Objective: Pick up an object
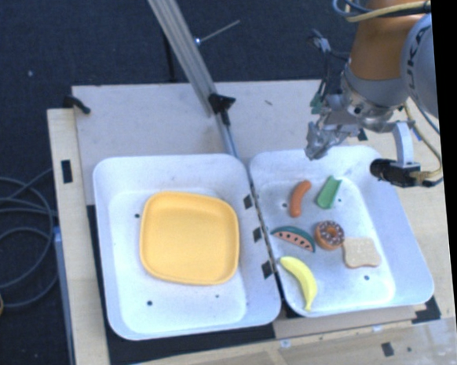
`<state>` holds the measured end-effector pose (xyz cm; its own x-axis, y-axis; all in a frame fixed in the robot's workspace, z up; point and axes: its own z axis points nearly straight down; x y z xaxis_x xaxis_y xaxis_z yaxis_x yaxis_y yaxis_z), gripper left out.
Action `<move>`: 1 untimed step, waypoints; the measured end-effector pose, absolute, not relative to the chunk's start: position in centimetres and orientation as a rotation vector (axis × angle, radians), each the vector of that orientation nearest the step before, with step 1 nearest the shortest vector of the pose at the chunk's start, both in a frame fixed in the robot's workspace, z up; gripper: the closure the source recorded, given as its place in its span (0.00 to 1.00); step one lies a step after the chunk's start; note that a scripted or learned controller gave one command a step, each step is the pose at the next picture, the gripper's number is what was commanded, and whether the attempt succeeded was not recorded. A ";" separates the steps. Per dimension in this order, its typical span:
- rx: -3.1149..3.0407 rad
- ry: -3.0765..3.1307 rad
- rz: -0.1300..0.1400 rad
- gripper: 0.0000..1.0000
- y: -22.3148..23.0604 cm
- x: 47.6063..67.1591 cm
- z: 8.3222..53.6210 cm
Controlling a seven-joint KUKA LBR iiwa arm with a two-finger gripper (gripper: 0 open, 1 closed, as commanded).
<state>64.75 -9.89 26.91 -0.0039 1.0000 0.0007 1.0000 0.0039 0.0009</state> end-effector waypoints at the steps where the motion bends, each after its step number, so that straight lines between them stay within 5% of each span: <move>1: 2.217 2.225 0.002 1.00 -5.0 64.6 27.3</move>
